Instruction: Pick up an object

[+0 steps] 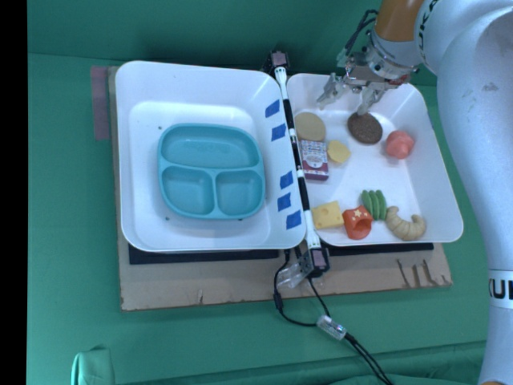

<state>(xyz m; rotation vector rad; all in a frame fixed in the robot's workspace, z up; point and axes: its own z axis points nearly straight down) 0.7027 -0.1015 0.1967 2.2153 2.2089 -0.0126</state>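
Brown patty (365, 128), a flat round disc of toy food, is seen lying in the upper part of the right bin (437, 184), directly below the gripper (350, 91). It is judged to be light, stiff and smooth, probably moulded plastic, so it would best be taken across its thin edge; being so low, it could slip from a grip. The gripper is held spread wide, with nothing between its fingers, just above the patty. Near the patty are found a red tomato-like ball (399, 143), a tan oval biscuit (309, 125), a small yellow round (338, 151) and a printed carton (315, 160). Lower in the same bin lie a cheese wedge (326, 214), a red pepper (357, 222), green pods (373, 200) and a croissant (405, 224). A teal divided plate (211, 171) is set in the left bin (144, 87), on the green tabletop (64, 215).
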